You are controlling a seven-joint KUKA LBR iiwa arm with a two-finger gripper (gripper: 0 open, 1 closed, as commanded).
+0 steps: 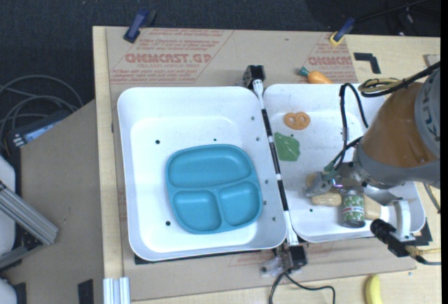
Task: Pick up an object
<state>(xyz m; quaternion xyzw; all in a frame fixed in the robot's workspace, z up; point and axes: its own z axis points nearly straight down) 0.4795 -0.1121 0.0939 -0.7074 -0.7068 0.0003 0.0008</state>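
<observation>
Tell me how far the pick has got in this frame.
Done: the arm has reached into the right bin, and the gripper sits low among a cluster of items beside a small can. In hand: nothing visibly lifted; whether anything sits between its fingers cannot be told. Left: a confirmed grasp and a lift. The pretzel and green piece lie untouched, and the blue divided tray rests in the left bin.

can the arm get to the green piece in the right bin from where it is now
Probably yes. The green piece lies alone on the right bin's floor beside the divider, nothing on top of it, and the arm already hangs over that bin.
</observation>
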